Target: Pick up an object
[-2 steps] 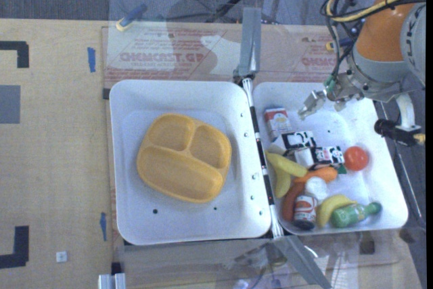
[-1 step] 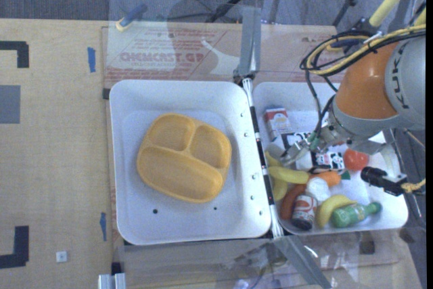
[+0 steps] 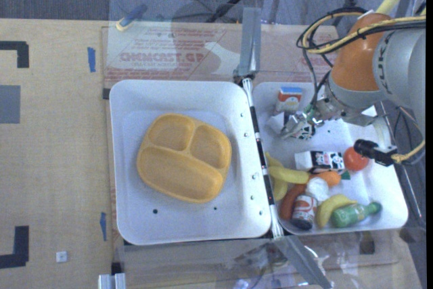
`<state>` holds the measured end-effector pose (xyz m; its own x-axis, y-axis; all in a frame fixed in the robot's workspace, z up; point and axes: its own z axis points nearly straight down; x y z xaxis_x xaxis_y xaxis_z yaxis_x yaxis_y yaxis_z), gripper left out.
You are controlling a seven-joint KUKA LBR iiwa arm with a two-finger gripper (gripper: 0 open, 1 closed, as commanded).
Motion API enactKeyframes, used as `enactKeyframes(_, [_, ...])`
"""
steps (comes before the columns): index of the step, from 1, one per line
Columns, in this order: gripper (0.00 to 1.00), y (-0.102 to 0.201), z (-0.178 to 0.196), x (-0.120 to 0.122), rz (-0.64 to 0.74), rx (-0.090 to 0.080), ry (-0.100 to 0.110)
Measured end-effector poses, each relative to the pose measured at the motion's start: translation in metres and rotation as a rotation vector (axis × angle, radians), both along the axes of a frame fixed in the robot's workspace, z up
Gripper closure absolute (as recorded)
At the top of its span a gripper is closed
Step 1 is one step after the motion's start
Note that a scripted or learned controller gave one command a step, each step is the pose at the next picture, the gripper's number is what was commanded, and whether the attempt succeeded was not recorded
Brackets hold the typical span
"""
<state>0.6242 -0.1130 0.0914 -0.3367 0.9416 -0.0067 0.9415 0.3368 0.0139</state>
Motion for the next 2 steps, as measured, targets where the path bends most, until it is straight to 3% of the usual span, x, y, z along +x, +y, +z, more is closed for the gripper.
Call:
enactKeyframes(1, [1.0, -0.001, 0.009, -0.001, 0.0, -0.003, 0.003])
enactKeyframes(2, [1.0, -0.014, 0.001, -0.018, -0.186, 0.006, 0.0])
